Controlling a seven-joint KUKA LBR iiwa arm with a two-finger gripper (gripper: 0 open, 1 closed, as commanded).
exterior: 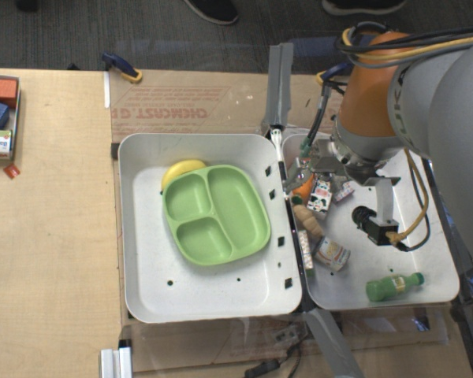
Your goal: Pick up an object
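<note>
A plate point(217, 213) lay in the left bin point(142, 282). A bottle point(394, 286) lay in the right bin point(441, 282) (near its front edge).

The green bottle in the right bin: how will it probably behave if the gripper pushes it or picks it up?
The green bottle lies on its side on the right bin's flat floor, so a push across its length would probably make it roll. It looks like smooth plastic, so it may slip between fingers. It seems small and likely light.
</note>
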